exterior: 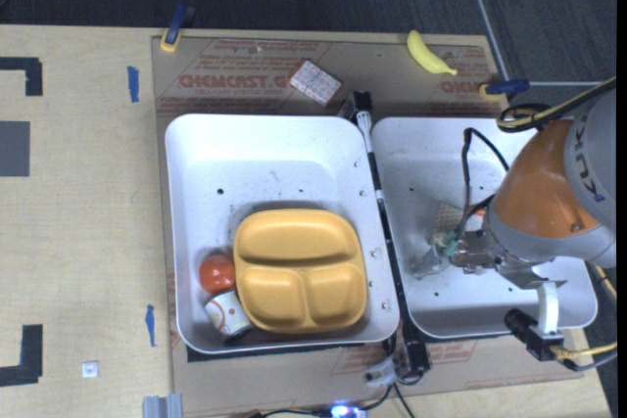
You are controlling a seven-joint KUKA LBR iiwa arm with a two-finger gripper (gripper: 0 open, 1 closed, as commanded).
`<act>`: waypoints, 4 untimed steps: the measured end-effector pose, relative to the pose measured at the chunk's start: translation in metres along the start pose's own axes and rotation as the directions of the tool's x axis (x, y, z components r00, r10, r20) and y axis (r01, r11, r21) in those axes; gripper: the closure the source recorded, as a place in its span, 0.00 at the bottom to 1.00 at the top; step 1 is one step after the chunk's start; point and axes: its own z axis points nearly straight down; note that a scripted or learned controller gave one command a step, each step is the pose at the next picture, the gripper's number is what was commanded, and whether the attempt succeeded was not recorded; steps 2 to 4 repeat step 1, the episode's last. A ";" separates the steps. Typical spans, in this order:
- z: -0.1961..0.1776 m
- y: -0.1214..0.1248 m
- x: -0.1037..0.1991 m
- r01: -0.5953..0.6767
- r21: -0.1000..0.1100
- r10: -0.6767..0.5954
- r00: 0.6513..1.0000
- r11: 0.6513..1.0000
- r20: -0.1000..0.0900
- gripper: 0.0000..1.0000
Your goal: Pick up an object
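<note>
**Reaching Into the Right-Hand Bin**

Hanging low over the shallow white right bin (431, 147), the grey arm's end effector (438, 253) sits near the bin floor; whether it is open or closed cannot be told. Well away to its left, in the shallow white left bin (196, 152), lie a yellow three-compartment plastic tray (299, 269), a small red-orange ball (217, 272) touching the tray's edge, and a white-and-orange toy (226, 312) just below the ball.

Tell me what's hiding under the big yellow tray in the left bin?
Poking out beside the yellow tray at its lower left are a red-orange ball and a small white and orange thing. The tray covers part of each, and whatever else lies beneath it can't be seen.
</note>
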 end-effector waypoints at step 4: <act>0.000 0.007 -0.001 0.000 0.005 0.000 1.000 1.000 -0.001 0.00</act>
